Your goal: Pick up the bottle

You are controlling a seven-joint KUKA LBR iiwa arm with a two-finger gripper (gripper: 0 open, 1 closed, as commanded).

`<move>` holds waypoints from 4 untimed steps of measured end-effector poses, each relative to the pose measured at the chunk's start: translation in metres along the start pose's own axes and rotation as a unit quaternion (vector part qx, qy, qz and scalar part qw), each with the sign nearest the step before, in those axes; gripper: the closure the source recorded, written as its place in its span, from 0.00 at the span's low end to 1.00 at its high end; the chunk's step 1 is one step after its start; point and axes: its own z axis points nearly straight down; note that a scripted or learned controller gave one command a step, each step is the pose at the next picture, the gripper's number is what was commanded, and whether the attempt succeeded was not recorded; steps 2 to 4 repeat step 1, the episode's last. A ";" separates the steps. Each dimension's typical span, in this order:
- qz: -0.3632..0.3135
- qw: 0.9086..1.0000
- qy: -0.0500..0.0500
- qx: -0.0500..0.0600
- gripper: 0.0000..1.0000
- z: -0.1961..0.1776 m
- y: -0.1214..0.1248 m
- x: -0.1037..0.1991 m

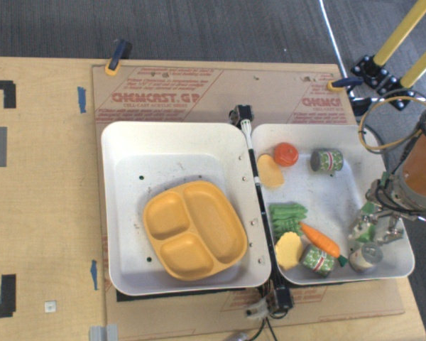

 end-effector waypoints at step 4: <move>-0.155 0.988 0.000 -0.010 1.00 -0.047 -0.012 -0.062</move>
